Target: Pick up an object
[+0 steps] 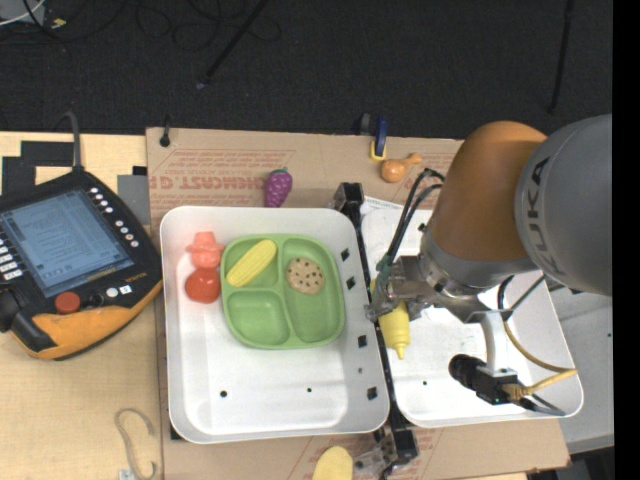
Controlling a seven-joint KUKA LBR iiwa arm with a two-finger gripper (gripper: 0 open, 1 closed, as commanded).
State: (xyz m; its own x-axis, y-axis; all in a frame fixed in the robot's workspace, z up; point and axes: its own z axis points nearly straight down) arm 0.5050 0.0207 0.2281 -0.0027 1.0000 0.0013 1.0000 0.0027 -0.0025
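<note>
- You will find the arm [520,208] bent low over the right bin [540,408], wrist at that bin's left edge, placed for a reach downward
- A yellow bottle [398,330] lies just below the wrist, against the bin's left wall
- The gripper [388,303] is masked by the wrist; you cannot tell its opening or whether it grips the bottle

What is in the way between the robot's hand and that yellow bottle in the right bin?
Nothing visible. The hand sits right at the top of the yellow bottle, near the left wall of the right bin. The arm's bulk hides its fingers.
</note>
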